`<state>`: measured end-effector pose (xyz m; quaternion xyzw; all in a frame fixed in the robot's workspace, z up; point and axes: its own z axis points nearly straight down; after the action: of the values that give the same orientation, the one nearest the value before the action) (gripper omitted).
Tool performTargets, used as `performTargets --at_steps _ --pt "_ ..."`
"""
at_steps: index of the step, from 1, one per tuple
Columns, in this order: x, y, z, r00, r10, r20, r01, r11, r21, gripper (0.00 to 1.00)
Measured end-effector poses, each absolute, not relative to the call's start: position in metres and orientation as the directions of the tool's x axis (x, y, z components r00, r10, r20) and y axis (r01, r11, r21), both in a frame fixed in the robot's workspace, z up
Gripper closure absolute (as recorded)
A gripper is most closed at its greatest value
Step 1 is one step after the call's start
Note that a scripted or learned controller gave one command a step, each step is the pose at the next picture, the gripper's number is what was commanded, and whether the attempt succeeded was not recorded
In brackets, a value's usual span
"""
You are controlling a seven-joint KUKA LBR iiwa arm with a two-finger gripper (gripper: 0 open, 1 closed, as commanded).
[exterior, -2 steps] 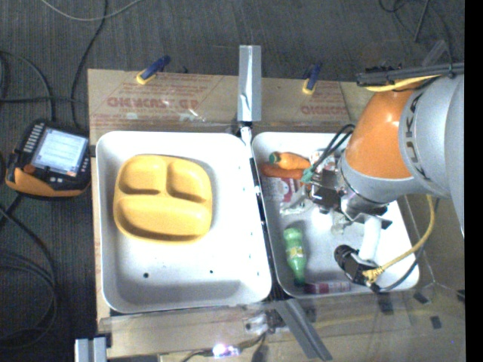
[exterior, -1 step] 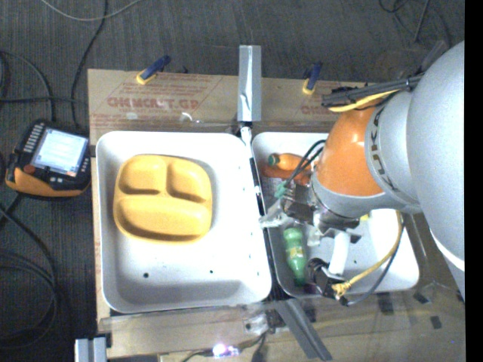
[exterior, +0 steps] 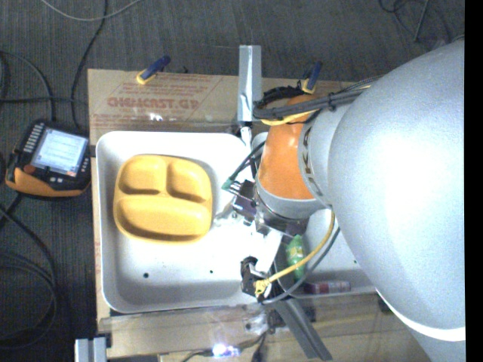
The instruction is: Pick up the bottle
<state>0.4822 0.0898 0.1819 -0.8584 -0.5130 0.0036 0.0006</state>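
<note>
Green bottle point(exterior: 293, 250) lies near right bin's point(exterior: 341, 256) left edge, just beside gripper point(exterior: 245, 211). Can't tell whether gripper is spread or closed.

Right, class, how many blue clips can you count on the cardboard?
2. The left blue clip sits on the cardboard edge above the left bin; the right blue clip is just above the orange band. The arm may hide others.

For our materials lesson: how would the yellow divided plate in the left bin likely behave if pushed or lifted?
The yellow plate looks moulded and smooth, so probably stiff and slippery. It lies flat in the left bin, so it would likely slide rather than roll or tip.
</note>
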Motion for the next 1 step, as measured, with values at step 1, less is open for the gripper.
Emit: performTargets --at_steps 1 --pt "0.4858 0.0061 0.1994 0.411 0.912 -0.005 0.912 -0.411 -0.002 0.0"
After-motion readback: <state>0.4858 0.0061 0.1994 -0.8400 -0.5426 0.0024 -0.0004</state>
